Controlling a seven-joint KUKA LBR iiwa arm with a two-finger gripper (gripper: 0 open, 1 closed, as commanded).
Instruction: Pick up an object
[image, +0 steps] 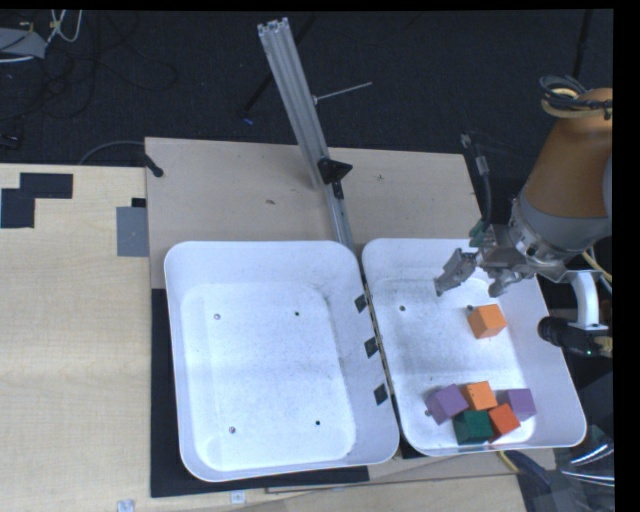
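Two shallow white bins sit side by side, smooth plastic speckled with dark flecks: the left bin (265, 360) and the right bin (420, 330). One orange cube (487, 320) lies alone in the right bin; a cluster of blocks (480, 408), purple, orange, green and red, crowds its near corner. The claw (478, 277) hangs spread wide, holding nothing, just beside the lone cube.

Orange cube (487, 321) alone in right bin, 5 blocks (478, 409) clustered near front edge — purple, orange, green.
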